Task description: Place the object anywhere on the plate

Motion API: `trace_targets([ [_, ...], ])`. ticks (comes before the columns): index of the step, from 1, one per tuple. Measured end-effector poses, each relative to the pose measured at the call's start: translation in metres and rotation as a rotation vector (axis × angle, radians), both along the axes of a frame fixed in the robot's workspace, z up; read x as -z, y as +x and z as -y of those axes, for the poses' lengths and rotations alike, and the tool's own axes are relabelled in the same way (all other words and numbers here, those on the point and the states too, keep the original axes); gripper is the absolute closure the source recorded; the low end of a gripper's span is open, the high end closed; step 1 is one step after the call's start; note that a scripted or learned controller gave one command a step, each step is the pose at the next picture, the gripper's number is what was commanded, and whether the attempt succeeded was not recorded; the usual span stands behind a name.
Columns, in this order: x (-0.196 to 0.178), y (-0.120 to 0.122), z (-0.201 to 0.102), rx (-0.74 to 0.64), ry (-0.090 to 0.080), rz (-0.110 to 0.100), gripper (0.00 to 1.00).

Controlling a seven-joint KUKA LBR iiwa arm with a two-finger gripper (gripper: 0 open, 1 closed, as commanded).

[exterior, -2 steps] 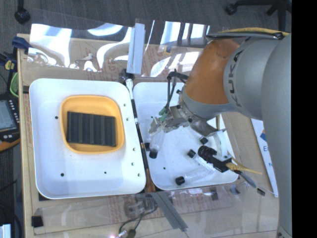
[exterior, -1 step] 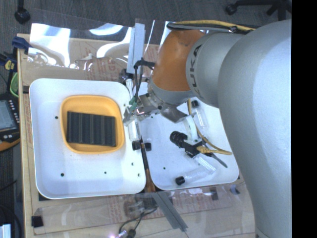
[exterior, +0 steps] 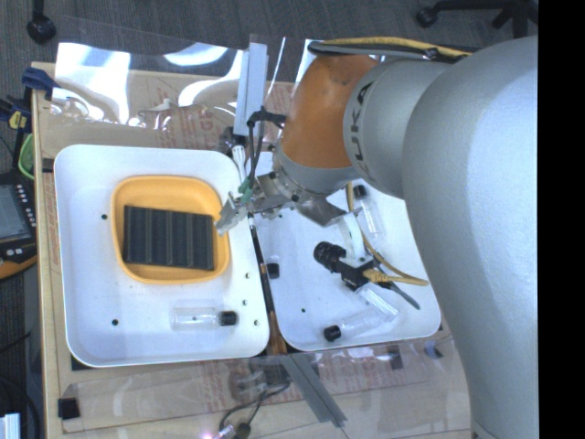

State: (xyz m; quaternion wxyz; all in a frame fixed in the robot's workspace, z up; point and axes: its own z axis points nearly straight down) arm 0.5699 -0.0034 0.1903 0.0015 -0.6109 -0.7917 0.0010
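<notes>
Black ridged block [exterior: 169,238] lies flat inside yellow plate [exterior: 169,187], near its centre. Jaws at plate's right rim; clenched or released, I cannot tell. I judge placing step done or nearly so. Next: lift clear of plate without nudging rim.

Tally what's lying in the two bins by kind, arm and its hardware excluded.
Yellow plate: 1
Black ridged block: 1
Clear tubes with black caps: 3
Total: 5
</notes>
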Motion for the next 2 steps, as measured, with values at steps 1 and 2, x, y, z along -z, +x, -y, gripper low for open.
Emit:
trace_targets([
  [1, -0.001, 0.036, 0.05, -0.096, 0.001, 0.002, 0.0],
  [2, 0.0, 0.013, 0.042, -0.354, 0.002, -0.002, 0.0],
])
